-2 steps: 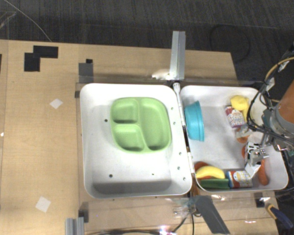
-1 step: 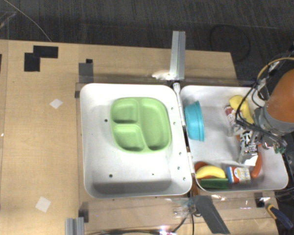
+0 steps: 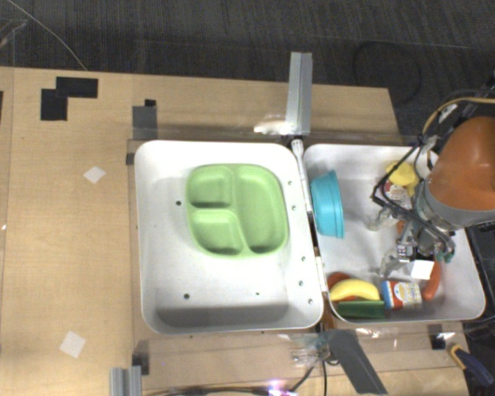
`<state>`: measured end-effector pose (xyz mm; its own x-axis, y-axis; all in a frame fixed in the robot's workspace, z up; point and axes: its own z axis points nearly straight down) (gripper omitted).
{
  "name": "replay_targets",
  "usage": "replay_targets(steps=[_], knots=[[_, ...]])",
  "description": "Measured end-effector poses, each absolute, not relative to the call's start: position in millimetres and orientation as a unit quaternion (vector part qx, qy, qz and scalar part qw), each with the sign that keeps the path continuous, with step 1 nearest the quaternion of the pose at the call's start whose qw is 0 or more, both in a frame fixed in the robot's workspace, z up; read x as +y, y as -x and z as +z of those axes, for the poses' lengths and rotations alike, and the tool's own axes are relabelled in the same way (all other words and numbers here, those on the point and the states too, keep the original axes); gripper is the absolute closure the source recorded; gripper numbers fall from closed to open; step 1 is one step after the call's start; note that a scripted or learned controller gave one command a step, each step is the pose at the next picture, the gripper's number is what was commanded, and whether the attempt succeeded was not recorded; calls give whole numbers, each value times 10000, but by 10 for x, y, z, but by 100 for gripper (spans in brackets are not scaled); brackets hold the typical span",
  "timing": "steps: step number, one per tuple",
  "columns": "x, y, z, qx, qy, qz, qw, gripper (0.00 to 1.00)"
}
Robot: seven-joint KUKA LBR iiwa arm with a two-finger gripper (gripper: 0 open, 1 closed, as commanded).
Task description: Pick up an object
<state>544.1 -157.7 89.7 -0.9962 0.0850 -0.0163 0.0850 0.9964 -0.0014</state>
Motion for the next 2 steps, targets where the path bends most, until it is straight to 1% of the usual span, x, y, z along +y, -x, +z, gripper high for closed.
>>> replay_targets(steps=[1, 2], knots=[[-1621, -5774, 890, 9954, -952, -4, 72, 0], [-1468, -5285, 900, 9984, -560, -8, 72, 0]])
